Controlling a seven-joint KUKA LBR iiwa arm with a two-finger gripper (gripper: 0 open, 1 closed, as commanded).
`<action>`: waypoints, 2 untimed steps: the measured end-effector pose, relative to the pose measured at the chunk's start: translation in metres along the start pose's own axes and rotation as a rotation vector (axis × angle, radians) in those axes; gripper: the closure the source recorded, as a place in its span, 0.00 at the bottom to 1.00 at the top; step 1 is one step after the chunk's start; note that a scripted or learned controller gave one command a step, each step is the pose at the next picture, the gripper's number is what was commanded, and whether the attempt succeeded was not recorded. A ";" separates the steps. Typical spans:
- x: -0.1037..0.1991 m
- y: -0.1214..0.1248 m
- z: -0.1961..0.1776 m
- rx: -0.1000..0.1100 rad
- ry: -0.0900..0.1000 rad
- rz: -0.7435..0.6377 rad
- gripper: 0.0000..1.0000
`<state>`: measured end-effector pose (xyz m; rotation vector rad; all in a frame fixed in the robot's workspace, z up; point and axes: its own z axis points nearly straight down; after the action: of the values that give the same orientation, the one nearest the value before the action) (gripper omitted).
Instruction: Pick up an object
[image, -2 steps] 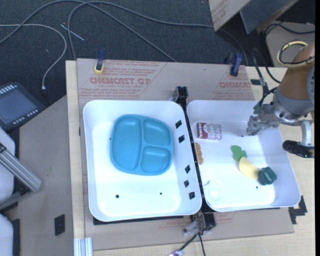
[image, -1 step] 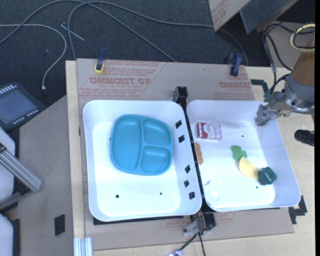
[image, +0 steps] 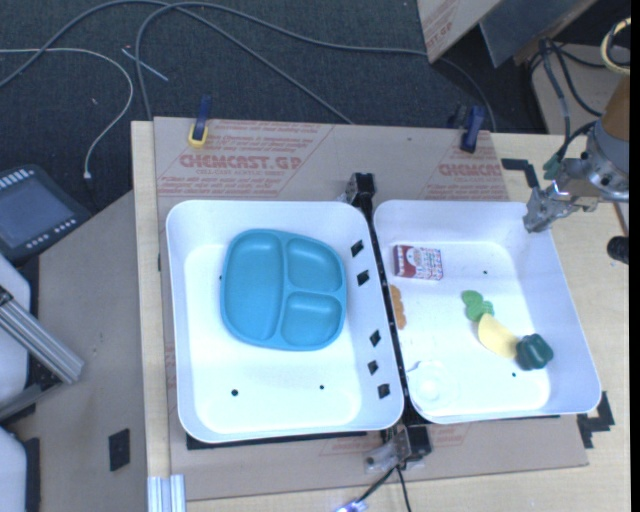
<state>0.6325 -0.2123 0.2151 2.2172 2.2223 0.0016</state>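
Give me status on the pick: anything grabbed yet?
Done: nothing visible. The gripper sits above the right bin's upper right corner, with no object seen in it. The carton, the yellow and green toys and the blue tray in the left bin all lie on the bin floors. Left: approach, grasp and lift.

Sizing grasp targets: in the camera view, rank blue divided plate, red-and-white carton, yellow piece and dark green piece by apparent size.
1. blue divided plate, by far the largest.
2. red-and-white carton.
3. yellow piece and dark green piece: they look about alike, and they touch, so I won't rank them.
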 end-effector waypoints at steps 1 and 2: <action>0.000 0.002 -0.052 -0.001 -0.001 0.000 1.00; 0.042 0.009 -0.044 0.008 0.004 -0.003 1.00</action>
<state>0.6414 -0.1697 0.2589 2.2195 2.2321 -0.0033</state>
